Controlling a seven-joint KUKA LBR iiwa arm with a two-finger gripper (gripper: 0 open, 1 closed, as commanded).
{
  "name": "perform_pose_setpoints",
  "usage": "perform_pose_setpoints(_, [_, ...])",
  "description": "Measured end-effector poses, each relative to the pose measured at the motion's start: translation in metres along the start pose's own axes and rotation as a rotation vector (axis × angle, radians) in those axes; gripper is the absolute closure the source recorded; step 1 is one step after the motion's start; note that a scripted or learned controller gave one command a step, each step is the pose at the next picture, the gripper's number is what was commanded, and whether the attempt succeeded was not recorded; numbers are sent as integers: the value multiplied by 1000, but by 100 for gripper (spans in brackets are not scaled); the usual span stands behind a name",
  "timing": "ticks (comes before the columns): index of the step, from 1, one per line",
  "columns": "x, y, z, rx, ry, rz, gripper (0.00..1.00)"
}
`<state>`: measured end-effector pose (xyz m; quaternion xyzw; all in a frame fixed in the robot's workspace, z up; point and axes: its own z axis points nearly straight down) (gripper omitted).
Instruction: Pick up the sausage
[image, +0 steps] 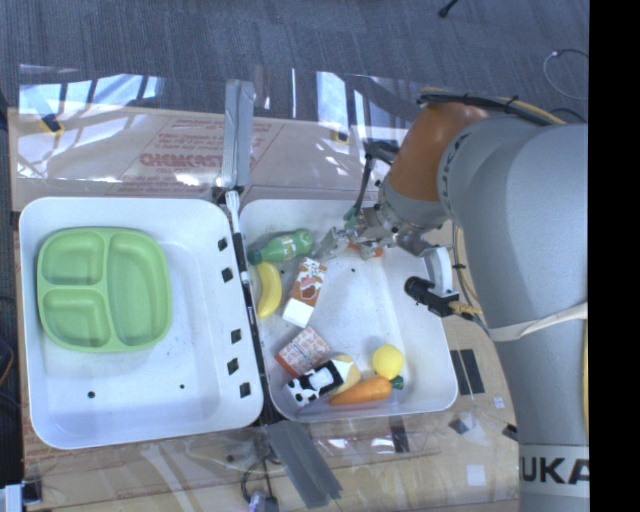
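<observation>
Over the far edge of the right bin you have the hand low, just right of the green bottle. You cannot tell its opening. No sausage is clearly identifiable; a small reddish item under the hand may be it, unconfirmed. Banana, carton, carrot and lemon lie nearer. Judged step: approach. Next, confirm the target before closing.

Green bottle beside the banana; carrot below lemon.
</observation>
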<state>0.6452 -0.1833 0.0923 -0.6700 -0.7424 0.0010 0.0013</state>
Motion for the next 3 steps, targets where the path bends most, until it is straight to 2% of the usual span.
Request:
perform_pose_setpoints(1, [2,1,-11,0,0,-7,100])
perform_pose_setpoints(2, [82,21,-127,-5,-3,-347,100])
perform_pose_setpoints(3, [82,20,-127,-5,-3,-346,0])
